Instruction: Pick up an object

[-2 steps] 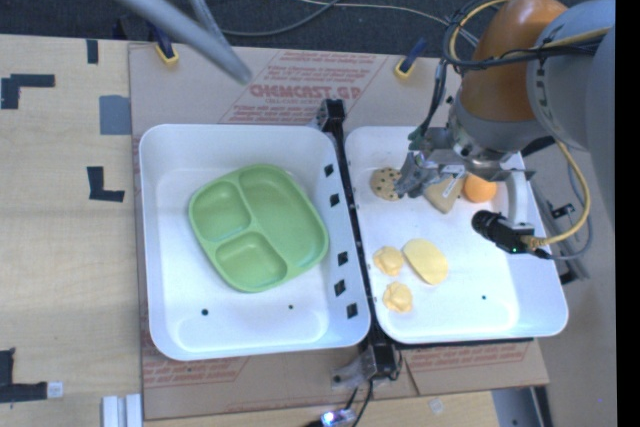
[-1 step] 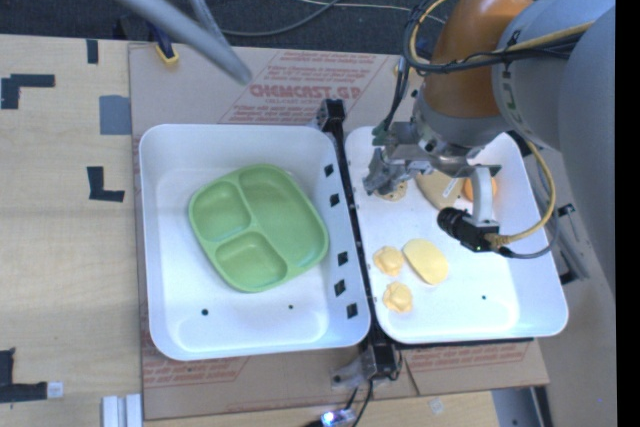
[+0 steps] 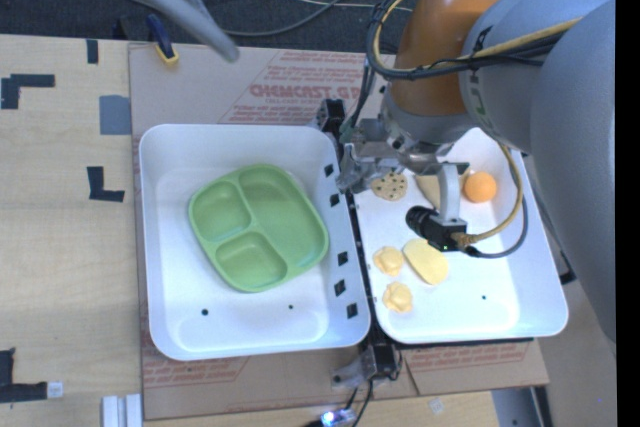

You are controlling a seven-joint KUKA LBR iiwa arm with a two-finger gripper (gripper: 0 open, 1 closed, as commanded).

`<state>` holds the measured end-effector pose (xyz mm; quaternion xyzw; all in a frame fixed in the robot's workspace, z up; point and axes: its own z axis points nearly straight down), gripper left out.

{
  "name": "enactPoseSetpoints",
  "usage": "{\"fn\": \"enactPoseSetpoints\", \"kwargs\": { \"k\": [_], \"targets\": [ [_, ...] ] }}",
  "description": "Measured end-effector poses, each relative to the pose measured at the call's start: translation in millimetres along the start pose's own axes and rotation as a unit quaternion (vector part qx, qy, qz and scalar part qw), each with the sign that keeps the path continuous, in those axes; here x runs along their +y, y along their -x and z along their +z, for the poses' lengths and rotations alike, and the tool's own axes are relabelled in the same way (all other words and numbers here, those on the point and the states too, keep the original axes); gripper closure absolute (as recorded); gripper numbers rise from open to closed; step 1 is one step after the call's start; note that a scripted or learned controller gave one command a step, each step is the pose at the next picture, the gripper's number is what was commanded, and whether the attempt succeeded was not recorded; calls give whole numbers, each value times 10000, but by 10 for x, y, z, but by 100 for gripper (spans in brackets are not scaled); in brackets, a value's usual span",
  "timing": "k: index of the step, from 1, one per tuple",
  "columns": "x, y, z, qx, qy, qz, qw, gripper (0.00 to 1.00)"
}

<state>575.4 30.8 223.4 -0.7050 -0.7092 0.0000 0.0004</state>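
**Arm low over the right bin, among small yellow food pieces**

Whether the fingers are apart or together cannot be told; the gripper sits low at the far left corner of the right white bin, beside the divider between the two bins. Just beside it lies a tan round cracker-like disc with dark holes. To the right of that, a small orange ball rests near a pale wedge-shaped piece, partly hidden by the wrist hardware. A black cylindrical part with a cable hangs over the bin's middle. Nearer in the bin lie three pale yellow pieces: a small lumpy one, a larger smooth one just to its right, and another lumpy one nearest.

The left white bin holds a green plastic tray with three compartments, lying flat and turned at an angle.

The grey arm with its orange band looms over the right bin's far side, hiding part of it. Both bins rest on a cardboard sheet with red print on the wooden desk.
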Motion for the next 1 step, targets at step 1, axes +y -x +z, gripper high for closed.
{"fn": "enactPoseSetpoints", "kwargs": {
  "k": [1],
  "targets": [
    [-99, -455, 78, -5, -11, 7, 10000, 100]
  ]
}}
